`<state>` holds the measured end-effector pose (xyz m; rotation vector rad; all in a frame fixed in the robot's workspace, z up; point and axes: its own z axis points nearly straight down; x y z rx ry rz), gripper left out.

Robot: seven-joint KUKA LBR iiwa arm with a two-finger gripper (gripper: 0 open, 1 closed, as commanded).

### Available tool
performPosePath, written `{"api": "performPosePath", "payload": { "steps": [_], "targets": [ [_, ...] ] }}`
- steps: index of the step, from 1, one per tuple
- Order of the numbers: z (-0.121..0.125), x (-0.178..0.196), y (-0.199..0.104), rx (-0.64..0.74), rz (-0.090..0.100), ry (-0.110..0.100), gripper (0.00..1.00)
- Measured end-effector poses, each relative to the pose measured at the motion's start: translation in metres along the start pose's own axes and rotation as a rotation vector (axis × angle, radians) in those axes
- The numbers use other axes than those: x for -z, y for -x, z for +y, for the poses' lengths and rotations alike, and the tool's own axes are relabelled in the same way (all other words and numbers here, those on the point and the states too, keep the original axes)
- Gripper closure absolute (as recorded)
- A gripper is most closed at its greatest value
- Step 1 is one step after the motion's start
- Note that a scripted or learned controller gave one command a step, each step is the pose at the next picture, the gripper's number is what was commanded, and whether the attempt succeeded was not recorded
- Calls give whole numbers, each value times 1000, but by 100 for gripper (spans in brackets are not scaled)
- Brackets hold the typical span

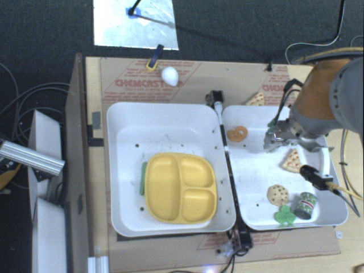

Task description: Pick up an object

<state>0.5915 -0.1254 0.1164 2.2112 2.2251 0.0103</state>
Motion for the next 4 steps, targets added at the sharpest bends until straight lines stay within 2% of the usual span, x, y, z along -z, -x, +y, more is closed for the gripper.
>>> {"api": "performPosePath", "payload": {
  "steps": [1,2,3,4],
  "targets": [
    [1,11,0,1,1,2,100],
    [-3,72,-60,1,0,-5,100],
    [-2,80,-58,1,0,-3,100],
    [-3,80,-58,1,0,-4,0]
  ]
}}
